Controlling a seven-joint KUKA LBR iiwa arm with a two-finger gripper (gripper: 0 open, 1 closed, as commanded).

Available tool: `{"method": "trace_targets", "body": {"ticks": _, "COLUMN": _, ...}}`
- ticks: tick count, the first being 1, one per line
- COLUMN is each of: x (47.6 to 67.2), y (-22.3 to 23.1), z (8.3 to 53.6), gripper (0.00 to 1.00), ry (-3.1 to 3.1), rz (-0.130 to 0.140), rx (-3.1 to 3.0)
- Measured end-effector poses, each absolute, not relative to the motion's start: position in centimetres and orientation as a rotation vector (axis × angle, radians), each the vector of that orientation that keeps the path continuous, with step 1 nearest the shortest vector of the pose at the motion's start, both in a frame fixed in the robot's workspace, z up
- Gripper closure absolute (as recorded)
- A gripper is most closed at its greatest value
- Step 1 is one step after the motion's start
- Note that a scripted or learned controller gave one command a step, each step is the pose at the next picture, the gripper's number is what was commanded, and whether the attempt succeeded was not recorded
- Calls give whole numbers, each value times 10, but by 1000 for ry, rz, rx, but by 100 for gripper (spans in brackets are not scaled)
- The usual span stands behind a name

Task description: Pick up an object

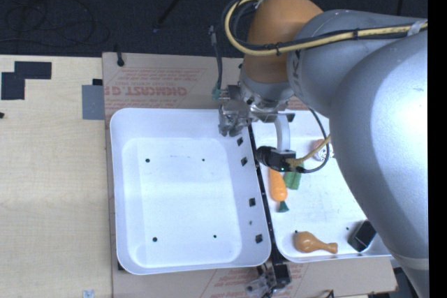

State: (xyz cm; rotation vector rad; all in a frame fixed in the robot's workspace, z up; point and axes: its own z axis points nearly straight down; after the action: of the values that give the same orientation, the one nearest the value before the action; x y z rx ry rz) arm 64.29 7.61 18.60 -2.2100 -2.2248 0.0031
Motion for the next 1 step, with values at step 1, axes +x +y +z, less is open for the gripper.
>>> {"method": "trace_targets", "body": {"ticks": 1, "x": 644, "y": 127, "z": 216, "gripper": 100, "ry": -2226, "rz": -2, "rx": -2215}}
